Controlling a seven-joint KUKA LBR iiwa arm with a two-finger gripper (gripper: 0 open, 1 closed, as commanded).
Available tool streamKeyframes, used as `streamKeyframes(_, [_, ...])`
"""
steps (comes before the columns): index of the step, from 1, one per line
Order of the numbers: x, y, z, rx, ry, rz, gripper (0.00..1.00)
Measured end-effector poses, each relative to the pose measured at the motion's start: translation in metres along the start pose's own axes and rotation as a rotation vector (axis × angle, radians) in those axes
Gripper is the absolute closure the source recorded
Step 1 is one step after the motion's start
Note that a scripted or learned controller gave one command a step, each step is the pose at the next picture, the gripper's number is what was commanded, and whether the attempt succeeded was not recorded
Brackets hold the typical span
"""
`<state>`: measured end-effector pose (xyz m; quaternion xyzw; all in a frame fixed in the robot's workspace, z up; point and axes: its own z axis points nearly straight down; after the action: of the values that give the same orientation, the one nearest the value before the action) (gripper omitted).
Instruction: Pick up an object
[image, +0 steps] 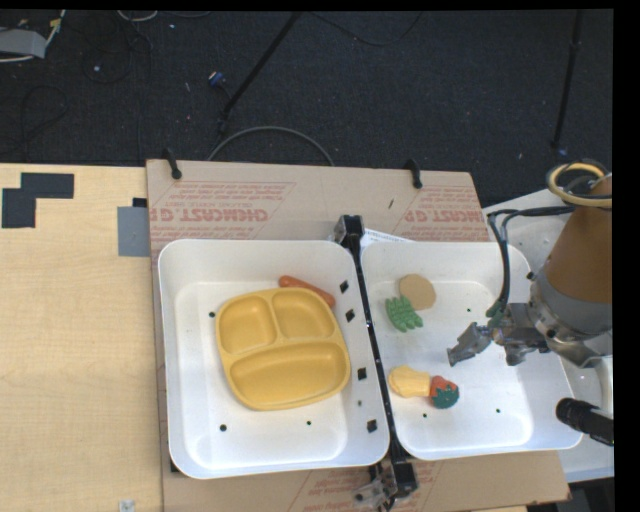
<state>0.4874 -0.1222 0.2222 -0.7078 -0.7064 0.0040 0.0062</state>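
Observation:
In the right bin lie a tan round cookie-like piece, a green ridged toy just below it, and a yellow toy with a red and green end near the front. My gripper hangs over the right half of this bin, to the right of the green toy and above and right of the yellow toy. Nothing shows between its fingers.
The left bin holds a yellow divided plate with an orange item behind its far rim. A black divider runs between the bins. The arm's orange band rises at the right edge.

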Motion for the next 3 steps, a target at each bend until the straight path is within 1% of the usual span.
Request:
streamKeyframes(1, [0.0,0.002,-0.005,-0.01,-0.002,-0.002,0.0])
streamKeyframes(2, [-0.001,-0.002,0.059,-0.004,0.0,-0.001,0.0])
streamKeyframes(3, [0.001,0.001,0.12,-0.012,-0.002,0.0,0.0])
